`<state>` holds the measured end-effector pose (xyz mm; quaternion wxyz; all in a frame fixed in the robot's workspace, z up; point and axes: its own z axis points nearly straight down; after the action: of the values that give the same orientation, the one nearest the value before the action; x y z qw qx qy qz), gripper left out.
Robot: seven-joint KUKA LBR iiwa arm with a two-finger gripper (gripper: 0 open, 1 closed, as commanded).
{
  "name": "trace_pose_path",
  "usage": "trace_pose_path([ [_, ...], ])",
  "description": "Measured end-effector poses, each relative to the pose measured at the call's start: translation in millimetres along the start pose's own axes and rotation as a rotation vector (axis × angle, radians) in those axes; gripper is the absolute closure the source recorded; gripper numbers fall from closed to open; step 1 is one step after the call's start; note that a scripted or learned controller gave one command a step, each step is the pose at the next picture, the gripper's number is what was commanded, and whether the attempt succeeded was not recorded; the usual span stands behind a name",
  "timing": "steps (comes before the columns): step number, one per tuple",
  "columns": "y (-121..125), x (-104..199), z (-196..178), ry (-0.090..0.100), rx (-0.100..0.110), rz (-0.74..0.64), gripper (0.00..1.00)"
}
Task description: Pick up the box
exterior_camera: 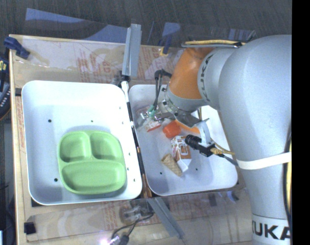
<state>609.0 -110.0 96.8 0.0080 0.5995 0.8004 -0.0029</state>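
Box lies in right bin, green plate in left bin.

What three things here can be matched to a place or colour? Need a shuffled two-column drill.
Things:
1. plate
2. box
3. band

Place or colour:
a. orange, on the arm
b. green, in the left bin
c. printed, lying in the right bin

Pairs: 1-b, 2-c, 3-a
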Motion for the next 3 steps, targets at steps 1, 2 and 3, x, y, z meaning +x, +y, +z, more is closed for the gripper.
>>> trace_pose_path([
  [1, 1.8, 1.6, -11.0, 0.002, -0.002, -0.006, 1.0],
  [2, 1.7, 1.2, -11.1, 0.001, -0.002, -0.006, 0.0],
  [3, 2.3, 1.1, -21.2, 0.002, -0.003, -0.008, 1.0],
])
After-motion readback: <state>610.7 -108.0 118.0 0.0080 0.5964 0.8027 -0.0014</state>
